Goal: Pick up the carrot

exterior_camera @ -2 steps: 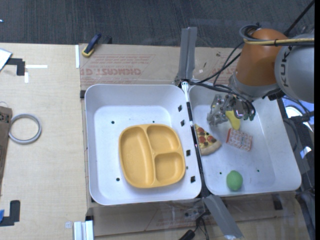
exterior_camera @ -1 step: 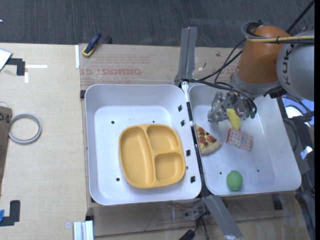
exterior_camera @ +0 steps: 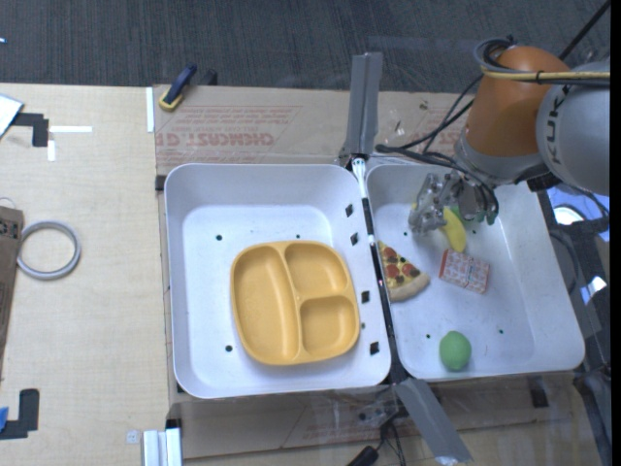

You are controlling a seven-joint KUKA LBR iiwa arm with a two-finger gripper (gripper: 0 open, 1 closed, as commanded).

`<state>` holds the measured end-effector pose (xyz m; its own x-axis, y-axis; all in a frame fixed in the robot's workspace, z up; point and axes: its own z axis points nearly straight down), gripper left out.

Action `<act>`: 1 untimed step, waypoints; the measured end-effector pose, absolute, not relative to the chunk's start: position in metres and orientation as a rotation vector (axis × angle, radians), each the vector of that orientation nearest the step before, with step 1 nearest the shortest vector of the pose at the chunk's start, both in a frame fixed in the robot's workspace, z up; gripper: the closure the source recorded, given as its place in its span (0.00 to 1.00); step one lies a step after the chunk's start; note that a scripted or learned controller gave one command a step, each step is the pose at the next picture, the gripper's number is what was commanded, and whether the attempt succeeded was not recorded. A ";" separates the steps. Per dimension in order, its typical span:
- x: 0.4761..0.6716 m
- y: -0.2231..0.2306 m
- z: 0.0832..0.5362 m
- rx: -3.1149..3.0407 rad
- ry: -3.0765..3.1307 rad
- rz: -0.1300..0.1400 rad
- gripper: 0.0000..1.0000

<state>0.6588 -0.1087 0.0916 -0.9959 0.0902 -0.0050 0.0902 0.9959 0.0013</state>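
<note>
Take the pizza slice [exterior_camera: 400, 271] as your marker: it lies against the left wall of the right bin [exterior_camera: 556, 294], and everything that matters sits around it. The gripper [exterior_camera: 454, 210] hangs above and to the right of the slice, low over the bin floor, and from this slant you cannot tell whether the claw is open or closed. A short yellow piece [exterior_camera: 453, 231] pokes out from under it, right of the slice and above it; no plainly orange carrot shows, so this piece is probably your target, either a pale carrot or a stand-in, and whether it is actually gripped is not clear. The arm [exterior_camera: 514, 105] comes in from the far right corner, which probably explains why the claw meets the piece from above and not from the side. 1 red-and-white packet [exterior_camera: 466, 272] lies just right of the slice, close under the yellow piece, so a low sideways move could nudge it. The green ball [exterior_camera: 455, 350] sits below and right of the slice, well clear. Straight up looks like your open room; the bin's back wall stands near.
</note>
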 end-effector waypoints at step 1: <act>0.660 -0.108 0.101 0.143 3.128 0.003 1.00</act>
